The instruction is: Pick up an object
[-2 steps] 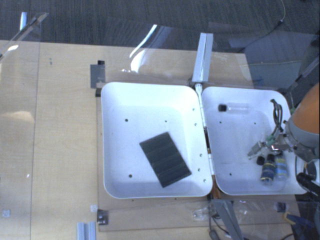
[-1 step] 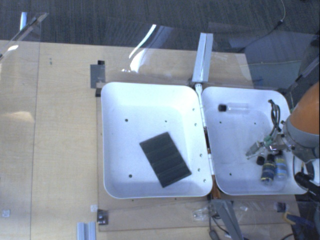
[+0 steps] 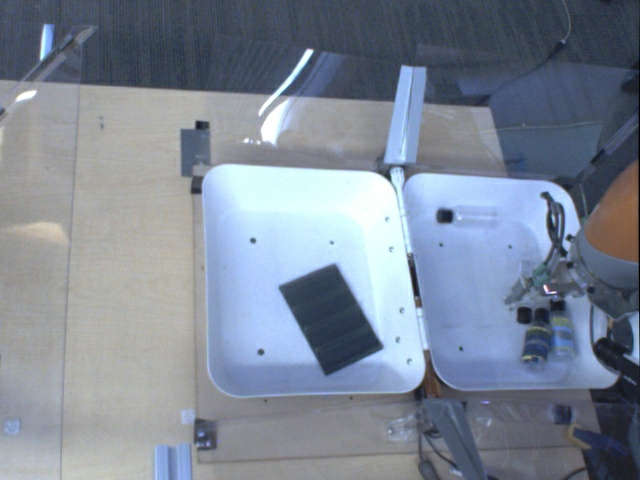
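Observation:
A dark ribbed rectangular slab (image 3: 331, 318) lies flat and tilted in the lower middle of the left bin (image 3: 230, 268). Near the back wall of the right bin (image 3: 470, 358) lies a clear tube with a black cap (image 3: 464, 215). My gripper (image 3: 550, 343) hangs low over the right bin's front right corner, far from both objects. Its two fingertips (image 3: 536, 347) stand a little apart, with nothing between them. The grey and orange arm (image 3: 610, 238) comes in from the right edge, with cables at the wrist.
A metal bar (image 3: 405, 118) rises behind the divide between the two bins. The wooden bench (image 3: 100, 268) stretches to the left, with small metal brackets (image 3: 196, 148) beside the left bin's corners.

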Controlling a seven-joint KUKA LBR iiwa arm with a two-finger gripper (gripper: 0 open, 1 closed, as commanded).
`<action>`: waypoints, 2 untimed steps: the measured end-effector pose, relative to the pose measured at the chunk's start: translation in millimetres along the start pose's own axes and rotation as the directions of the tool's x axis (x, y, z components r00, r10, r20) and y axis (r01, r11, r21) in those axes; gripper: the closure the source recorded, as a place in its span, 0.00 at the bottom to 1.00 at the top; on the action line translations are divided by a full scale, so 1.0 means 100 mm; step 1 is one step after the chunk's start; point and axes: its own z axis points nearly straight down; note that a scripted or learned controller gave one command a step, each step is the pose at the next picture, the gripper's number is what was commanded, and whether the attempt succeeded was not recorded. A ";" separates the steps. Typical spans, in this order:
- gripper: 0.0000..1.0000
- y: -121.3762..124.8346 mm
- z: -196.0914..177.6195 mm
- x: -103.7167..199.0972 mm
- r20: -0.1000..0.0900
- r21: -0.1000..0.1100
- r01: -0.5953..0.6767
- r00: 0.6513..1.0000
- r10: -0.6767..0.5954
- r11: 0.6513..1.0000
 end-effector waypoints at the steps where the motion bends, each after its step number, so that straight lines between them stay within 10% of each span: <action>1: 1.00 0.35 -1.18 0.88 -0.010 0.014 0.034 0.999 -0.033 0.999; 2: 1.00 0.37 -1.29 0.89 -0.008 0.008 0.040 0.999 -0.040 0.999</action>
